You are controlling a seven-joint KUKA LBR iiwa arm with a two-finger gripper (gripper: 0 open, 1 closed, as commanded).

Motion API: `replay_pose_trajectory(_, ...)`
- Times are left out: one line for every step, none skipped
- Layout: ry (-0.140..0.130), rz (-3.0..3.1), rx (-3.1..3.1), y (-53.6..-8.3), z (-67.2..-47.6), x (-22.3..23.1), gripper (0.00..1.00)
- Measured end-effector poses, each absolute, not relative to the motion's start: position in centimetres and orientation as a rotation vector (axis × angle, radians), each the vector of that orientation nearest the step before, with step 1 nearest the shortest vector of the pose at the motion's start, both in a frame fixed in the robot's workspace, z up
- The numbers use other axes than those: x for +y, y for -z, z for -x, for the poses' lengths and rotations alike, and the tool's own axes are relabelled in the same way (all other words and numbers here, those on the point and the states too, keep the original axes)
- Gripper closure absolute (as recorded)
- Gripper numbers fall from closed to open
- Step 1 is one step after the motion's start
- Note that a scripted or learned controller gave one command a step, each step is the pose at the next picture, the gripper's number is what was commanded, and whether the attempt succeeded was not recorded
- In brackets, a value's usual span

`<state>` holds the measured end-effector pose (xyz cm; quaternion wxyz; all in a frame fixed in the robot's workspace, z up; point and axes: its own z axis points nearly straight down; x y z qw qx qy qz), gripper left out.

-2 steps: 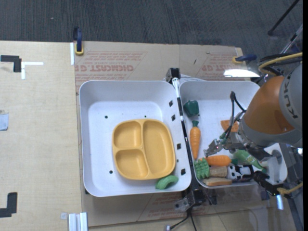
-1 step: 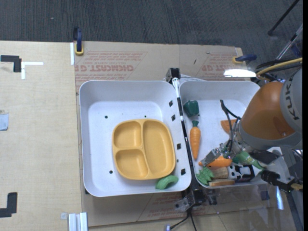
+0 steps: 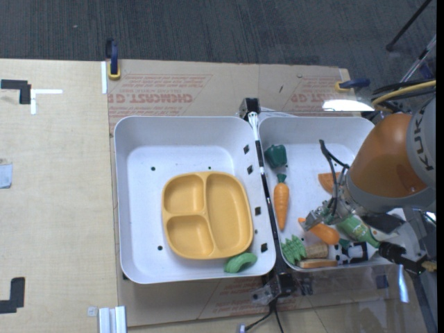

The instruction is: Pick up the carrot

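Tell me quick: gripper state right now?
Gripper: cannot be told; it sits low among the toys in the right white bin, apart from the orange toy carrot.

The small orange toy carrot with a green leafy top (image 3: 280, 202) lies flat on the floor of the right-hand shallow white bin (image 3: 305, 127), close to that bin's left wall. It runs nearly straight up and down in the camera view: the short green stem end points toward the far side of the bin, and the orange body tapers to a rounded tip pointing toward the near side. Its surface looks smooth and glossy, like plastic. Nothing rests on it, and it lies apart from the clutter at the bin's near edge.
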<state>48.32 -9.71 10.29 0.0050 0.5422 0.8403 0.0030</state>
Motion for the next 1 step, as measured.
replay_pose_trajectory(0.000,-1.475,2.770,-19.17,-51.31,-1.61,1.00)
